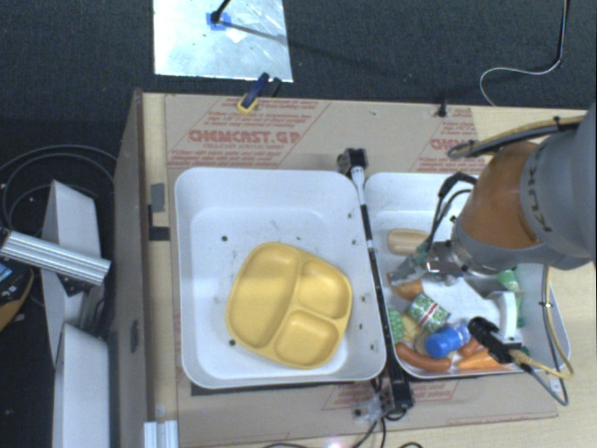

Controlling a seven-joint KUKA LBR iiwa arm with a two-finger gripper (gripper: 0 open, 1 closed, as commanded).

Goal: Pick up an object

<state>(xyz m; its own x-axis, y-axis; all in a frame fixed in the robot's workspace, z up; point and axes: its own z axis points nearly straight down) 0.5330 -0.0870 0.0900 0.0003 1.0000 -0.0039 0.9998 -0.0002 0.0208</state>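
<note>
Grey arm point(522, 203) hangs low over the right bin point(401, 194), where the small objects point(438, 329) are heaped. Whether its gripper point(424, 267) holds anything, I cannot tell.

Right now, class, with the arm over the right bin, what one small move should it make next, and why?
Probably a short descent straight down. The end effector hovers over the cluttered near end of the right bin, just above a green-and-white packet and a blue object, and nothing is visibly held. The yellow tray lies in the left bin, away from the arm.
</note>
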